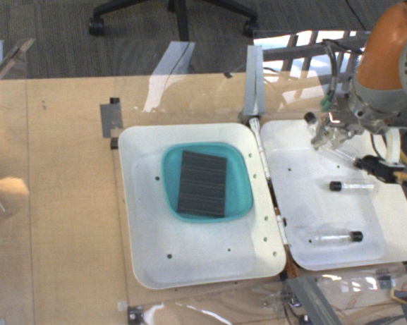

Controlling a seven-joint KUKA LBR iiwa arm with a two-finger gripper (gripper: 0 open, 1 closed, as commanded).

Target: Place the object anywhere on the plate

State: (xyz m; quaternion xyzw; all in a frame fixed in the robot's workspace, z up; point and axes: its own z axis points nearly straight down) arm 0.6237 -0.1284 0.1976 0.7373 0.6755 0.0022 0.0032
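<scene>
A dark ribbed block (202,184) lies flat on the teal plate (243,190) in the left bin (148,262) (two clear tubes rest in the right bin (297,256)), while the gripper (328,129), its state unreadable, hovers over the right bin's far edge.

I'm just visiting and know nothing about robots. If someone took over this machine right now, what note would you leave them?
Pincer: at the far edge of the right bin; I cannot tell whether it holds anything.
Plate: teal, in the left bin, with a dark ribbed block lying on it.
Right bin: two clear tubes with black caps, one mid-bin, one near the front.
Done: if the block is the object, it is placed.
Left: if a tube, it still needs moving.
</scene>
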